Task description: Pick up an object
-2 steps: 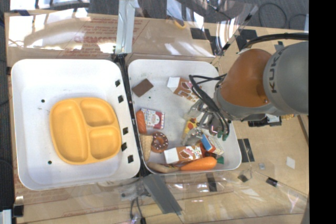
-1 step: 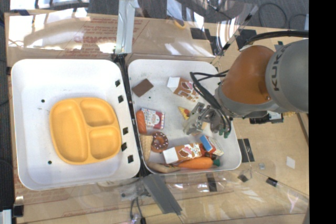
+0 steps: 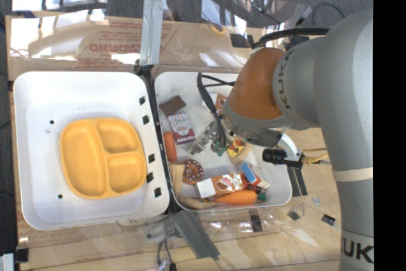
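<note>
Gripper (image 3: 209,139) low in right bin (image 3: 190,80), beside red-and-white carton (image 3: 182,125), above doughnut (image 3: 193,171)

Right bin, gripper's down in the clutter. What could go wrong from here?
1. The gripper sits among tightly packed toys in the right bin; closing here could catch two items or just nudge them aside.
2. The doughnut, carrot and small boxes overlap along the near wall, so lifting one may drag its neighbours.
3. The arm hides part of the bin, so a failed grasp may be hard to confirm.
</note>
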You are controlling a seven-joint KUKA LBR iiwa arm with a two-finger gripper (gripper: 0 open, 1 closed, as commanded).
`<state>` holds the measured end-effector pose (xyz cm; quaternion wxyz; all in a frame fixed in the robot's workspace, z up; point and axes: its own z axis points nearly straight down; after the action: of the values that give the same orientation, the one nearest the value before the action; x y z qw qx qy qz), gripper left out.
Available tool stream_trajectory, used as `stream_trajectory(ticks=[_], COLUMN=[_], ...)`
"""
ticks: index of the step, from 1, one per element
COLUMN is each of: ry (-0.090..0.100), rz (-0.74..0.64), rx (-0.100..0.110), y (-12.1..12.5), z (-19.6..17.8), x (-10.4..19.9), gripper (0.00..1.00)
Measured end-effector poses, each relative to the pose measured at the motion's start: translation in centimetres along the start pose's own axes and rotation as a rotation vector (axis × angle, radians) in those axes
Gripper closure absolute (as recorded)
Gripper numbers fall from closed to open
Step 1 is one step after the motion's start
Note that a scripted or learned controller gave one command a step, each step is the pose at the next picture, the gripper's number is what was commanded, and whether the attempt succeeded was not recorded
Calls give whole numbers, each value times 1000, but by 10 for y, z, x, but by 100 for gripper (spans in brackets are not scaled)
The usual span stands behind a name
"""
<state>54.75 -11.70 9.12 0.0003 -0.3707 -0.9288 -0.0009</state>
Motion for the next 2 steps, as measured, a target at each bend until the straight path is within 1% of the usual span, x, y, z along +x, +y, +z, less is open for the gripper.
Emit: stream_trajectory(ticks=[1, 2], ry=[-11, -6], rz=[96, -5], rx=[-7, 0], y=[85, 78], z=[-106, -88], x=[-43, -59], gripper=[100, 100])
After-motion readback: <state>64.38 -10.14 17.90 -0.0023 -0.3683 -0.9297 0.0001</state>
